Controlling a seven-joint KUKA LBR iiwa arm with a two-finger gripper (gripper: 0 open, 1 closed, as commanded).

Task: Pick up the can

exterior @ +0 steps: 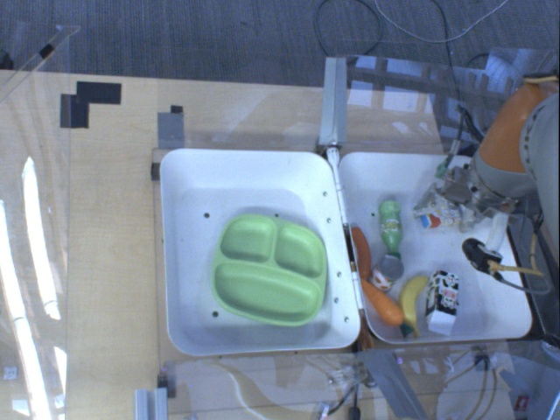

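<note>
Silver can (390, 266) lies among clutter by the carrot (381, 302)—the gripper (448, 201) hovers apart; its grip state I cannot tell.

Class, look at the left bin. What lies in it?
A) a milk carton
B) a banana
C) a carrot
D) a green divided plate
D: the green divided plate lies in the left bin, while the banana, carrot and cow-print carton lie in the right bin.

- Pretty clearly a robotics lab: two white bins (175, 261) are fixed side by side on a wooden bench (96, 261).
- Clear plastic guard panels (35, 182) are fitted around it.
- Loose cables (411, 16) are left trailing over grey carpet (192, 24).
</note>
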